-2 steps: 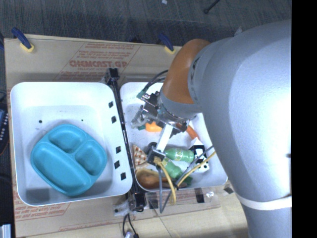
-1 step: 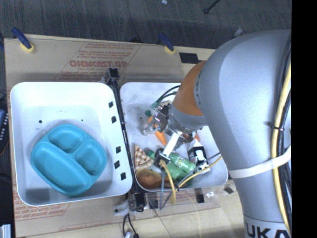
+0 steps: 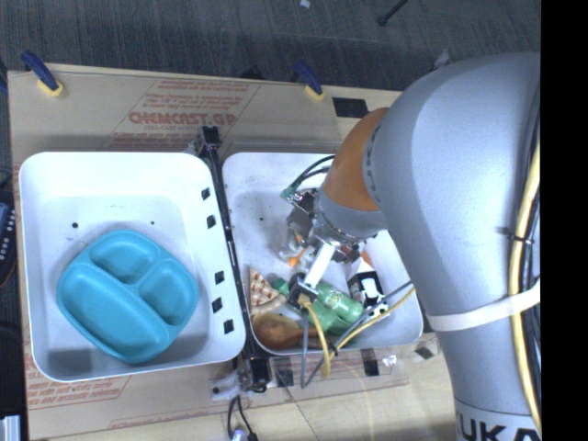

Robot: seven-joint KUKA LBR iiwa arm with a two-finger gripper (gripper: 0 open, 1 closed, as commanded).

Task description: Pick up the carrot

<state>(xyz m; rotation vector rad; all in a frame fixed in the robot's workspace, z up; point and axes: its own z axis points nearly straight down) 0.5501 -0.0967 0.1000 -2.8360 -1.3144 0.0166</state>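
My gripper (image 3: 310, 257) is low in the right bin (image 3: 248, 200), near its middle, and the grey wrist and orange band cover much of it. A small orange piece that looks like the carrot (image 3: 295, 261) shows just left of the gripper tip, mostly hidden by it. Whether the gripper touches or holds it is not visible.
A green bottle (image 3: 336, 306) lies at the front of the right bin, just below the gripper. A pizza slice (image 3: 265, 290) and a brown rounded item (image 3: 278, 331) sit by the front left corner. In the left bin (image 3: 55, 182) rests a blue divided plate (image 3: 128, 293).
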